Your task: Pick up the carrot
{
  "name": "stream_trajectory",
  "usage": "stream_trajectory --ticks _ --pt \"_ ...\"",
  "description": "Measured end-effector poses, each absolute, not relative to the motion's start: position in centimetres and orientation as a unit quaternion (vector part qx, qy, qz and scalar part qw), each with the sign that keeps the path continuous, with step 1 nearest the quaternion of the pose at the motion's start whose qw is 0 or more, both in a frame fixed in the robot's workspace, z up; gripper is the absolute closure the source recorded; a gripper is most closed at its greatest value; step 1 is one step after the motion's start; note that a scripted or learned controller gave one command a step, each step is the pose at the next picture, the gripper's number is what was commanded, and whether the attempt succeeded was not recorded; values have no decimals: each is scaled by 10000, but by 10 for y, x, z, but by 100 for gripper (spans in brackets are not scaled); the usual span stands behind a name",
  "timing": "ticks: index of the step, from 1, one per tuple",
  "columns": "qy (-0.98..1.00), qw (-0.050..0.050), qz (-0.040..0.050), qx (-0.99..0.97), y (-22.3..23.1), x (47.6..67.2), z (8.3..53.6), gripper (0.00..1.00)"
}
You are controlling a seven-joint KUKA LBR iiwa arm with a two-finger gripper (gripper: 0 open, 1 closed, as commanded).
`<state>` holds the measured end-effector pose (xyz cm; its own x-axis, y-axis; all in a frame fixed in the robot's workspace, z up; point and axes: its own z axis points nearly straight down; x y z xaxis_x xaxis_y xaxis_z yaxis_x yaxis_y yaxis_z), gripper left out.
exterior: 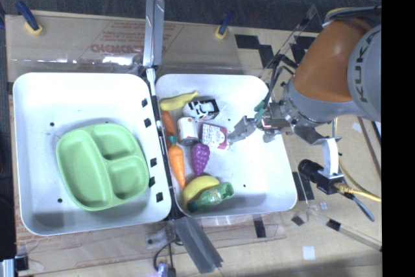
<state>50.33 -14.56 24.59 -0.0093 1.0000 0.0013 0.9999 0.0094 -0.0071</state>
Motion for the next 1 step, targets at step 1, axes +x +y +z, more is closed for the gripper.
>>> stream_trajectory --ticks 1 --pt "-6812 6 14 -7321 -170 521 367 0"
